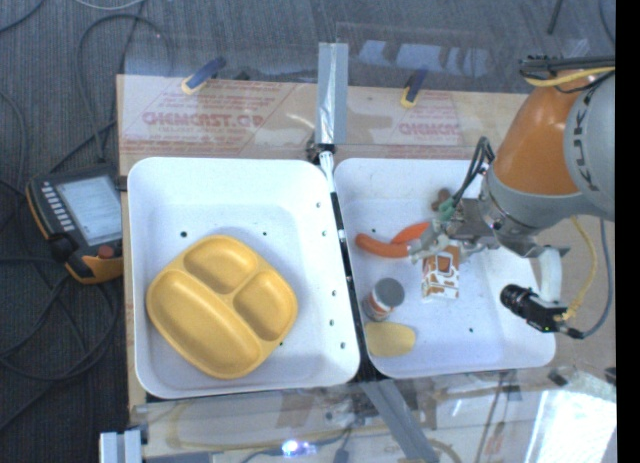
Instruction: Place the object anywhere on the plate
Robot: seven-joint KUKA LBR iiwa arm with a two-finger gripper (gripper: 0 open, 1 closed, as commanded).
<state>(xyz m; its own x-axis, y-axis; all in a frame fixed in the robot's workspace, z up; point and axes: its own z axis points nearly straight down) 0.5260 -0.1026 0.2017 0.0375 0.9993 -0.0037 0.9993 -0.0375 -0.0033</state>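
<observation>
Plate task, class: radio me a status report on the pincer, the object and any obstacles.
Pincer low over right bin, beside orange carrot; grip unclear. Yellow plate waits in left bin. Patterned packet, small can, yellow piece close by.

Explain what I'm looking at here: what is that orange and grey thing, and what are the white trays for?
It is a robot arm, seen from one camera above the bench. It reaches in from the right, with its hand low over the right tray. In that tray lie a carrot, a small can, a pale yellow piece and a patterned packet. The left tray holds a yellow divided plate, where one object should go. I cannot tell whether the hand grips anything.
</observation>
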